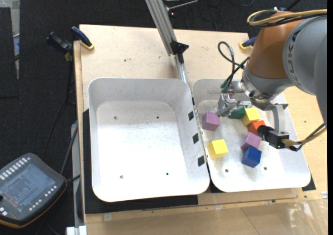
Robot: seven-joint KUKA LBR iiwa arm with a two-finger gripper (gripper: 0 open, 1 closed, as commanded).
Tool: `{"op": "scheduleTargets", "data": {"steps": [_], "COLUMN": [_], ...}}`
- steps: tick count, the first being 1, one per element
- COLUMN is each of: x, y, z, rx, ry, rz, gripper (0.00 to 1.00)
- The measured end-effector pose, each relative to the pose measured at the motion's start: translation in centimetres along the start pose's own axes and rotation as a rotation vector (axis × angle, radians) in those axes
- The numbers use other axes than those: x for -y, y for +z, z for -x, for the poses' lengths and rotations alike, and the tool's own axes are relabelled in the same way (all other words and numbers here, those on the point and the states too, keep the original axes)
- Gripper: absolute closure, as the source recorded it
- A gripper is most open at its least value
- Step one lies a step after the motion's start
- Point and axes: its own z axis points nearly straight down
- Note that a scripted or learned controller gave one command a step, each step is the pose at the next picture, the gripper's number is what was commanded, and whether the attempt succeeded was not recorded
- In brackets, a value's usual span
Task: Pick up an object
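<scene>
The right bin [281, 176] holds several small blocks: a purple one [210, 121] near its left wall, a yellow one [218, 148] below it, a green one [237, 114], a yellow one [252, 115], an orange one [257, 125], a pale purple one [253, 140] and a blue one [251, 156]. My gripper [226, 106] hangs low over the upper part of this bin, just right of the purple block and beside the green one. The wrist and its cables hide the fingertips.
The left bin [140, 140] sits beside the right one, its wall touching. A slanted metal pole [158, 10] crosses the back of the bench. Clamps sit at the bench's back corners [83, 38]. A teach pendant [26, 189] lies off the bench at lower left.
</scene>
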Motion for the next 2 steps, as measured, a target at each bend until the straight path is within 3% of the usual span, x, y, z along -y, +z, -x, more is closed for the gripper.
{"op": "scheduleTargets", "data": {"steps": [2], "x": [-3.3], "y": [-1.1], "z": [-10.5], "rx": [-0.001], "ry": [0.000], "rz": [0.002], "gripper": [1.00]}}
